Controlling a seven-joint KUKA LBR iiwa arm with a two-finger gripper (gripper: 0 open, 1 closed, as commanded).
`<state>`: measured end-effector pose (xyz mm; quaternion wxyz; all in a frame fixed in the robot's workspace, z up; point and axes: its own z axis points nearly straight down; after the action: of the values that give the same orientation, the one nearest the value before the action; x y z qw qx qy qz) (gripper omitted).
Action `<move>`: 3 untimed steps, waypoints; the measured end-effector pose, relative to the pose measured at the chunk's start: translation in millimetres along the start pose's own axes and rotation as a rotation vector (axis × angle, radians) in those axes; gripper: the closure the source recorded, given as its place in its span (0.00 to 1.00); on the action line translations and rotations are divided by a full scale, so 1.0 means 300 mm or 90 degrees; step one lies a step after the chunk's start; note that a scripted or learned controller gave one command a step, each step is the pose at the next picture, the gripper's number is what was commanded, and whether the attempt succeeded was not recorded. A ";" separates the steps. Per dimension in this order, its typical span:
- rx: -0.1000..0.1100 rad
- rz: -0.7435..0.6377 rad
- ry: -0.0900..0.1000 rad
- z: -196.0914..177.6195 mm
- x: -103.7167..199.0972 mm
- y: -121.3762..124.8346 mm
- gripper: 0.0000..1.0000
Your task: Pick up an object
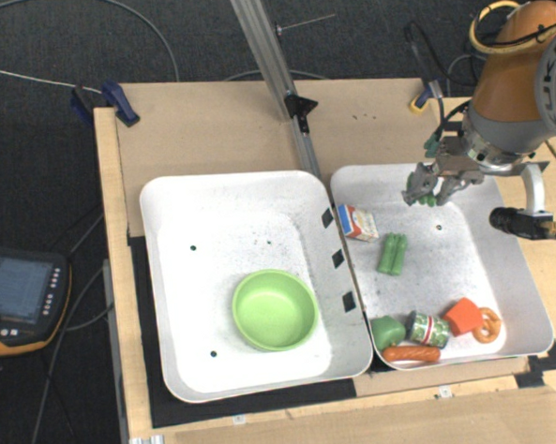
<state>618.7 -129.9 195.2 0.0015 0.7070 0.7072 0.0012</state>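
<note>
The claw (425, 194) hangs over the far part of the right bin (505, 249), and a small green piece shows at its tip, though whether it is pinching an object or that green is part of the fingers cannot be told from this slant. It appears poised there to work the bin's scattered items, any of which would serve as the pick. Nearest, to its left and slightly toward the camera, lies a carton (358, 223); just beyond that, a green block (392, 254). Well apart, along the bin's near edge, a cluster crowds together: a green pepper (387, 332), a can (426, 329), a sausage (412, 354), an orange block (462, 316) and a pretzel (488, 325). Farther left, the left bin (175, 223) holds a green bowl (275, 309).
</note>
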 end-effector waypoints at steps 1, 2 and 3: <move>-0.001 0.000 0.000 -0.197 -0.020 0.023 1.00; 0.002 -0.003 0.001 -0.157 0.156 -0.017 1.00; 0.002 -0.002 0.001 -0.123 0.318 -0.031 1.00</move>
<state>609.1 -34.5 231.9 -0.0003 0.7057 0.7086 0.0004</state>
